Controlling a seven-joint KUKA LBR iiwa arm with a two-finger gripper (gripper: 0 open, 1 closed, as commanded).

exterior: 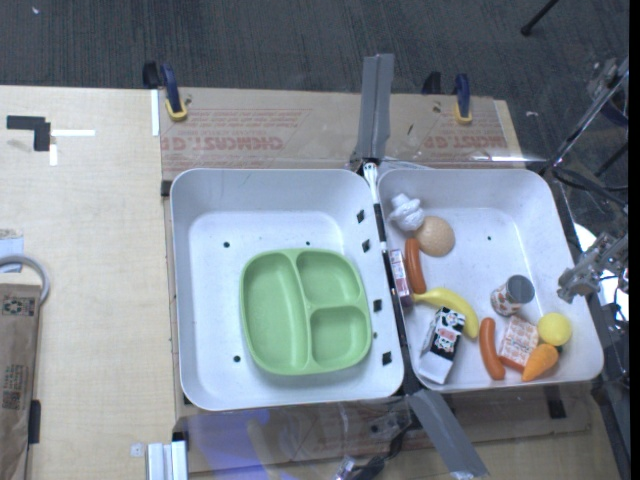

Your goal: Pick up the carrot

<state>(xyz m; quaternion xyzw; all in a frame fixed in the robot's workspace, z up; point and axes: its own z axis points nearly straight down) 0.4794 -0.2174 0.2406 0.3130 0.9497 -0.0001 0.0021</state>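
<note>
The carrot is a short orange cone lying in the front right corner of the right bin. It touches a yellow lemon on its far side and a small printed packet on its left. My gripper shows as a grey metal shape over the bin's right rim, up and to the right of the carrot and apart from it. Nothing can be made out held in it.
The right bin also holds an orange sausage, a milk carton, a banana, a small can, a hot dog, a tan roll and a white object. A green divided plate lies in the left bin.
</note>
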